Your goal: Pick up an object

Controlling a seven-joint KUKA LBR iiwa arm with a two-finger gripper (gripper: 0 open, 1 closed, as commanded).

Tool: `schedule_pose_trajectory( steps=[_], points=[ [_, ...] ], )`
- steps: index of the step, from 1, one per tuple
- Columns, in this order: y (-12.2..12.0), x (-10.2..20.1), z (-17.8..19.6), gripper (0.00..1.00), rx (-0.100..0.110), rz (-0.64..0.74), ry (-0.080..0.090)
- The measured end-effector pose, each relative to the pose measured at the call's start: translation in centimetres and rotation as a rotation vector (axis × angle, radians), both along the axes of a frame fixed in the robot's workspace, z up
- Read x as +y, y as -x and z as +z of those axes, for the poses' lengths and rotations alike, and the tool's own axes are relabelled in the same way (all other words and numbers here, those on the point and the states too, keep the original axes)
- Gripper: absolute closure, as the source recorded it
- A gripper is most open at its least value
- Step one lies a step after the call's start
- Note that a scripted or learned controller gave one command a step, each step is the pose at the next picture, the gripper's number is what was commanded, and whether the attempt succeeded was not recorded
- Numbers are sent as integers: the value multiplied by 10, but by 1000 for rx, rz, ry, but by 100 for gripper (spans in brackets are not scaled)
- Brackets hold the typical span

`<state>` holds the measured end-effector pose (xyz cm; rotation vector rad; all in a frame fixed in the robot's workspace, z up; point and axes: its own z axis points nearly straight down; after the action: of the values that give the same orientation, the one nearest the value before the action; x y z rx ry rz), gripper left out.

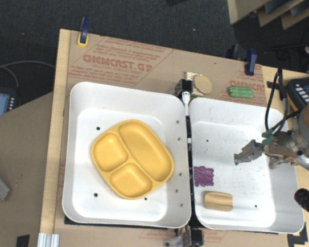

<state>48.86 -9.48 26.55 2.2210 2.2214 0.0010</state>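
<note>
The hand (248,153) hangs empty, fingers apart, over the right white bin (278,222). The tan bread-shaped block (218,201) lies near that bin's front edge; best to centre above it, descend straight, then close.

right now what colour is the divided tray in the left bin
Yellow; the divided tray shows best in the camera view, in the left bin.

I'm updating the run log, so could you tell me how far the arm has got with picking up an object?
Nothing looks picked up yet. The purple piece and the tan block lie on the floor of the right bin, and the yellow divided tray sits in the left bin. In hand: the gripper is over the right bin, above those two pieces, with nothing seen between its fingers. Descent, grasp and lift remain.
</note>
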Motion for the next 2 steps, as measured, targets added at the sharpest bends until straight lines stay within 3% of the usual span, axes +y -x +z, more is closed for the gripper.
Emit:
schedule_pose_trajectory(
  steps=[1,2],
  points=[
    [13,-4,-171,0,15,-2,-3],
    [9,-5,-153,100,-2,-3,1]
  ],
)
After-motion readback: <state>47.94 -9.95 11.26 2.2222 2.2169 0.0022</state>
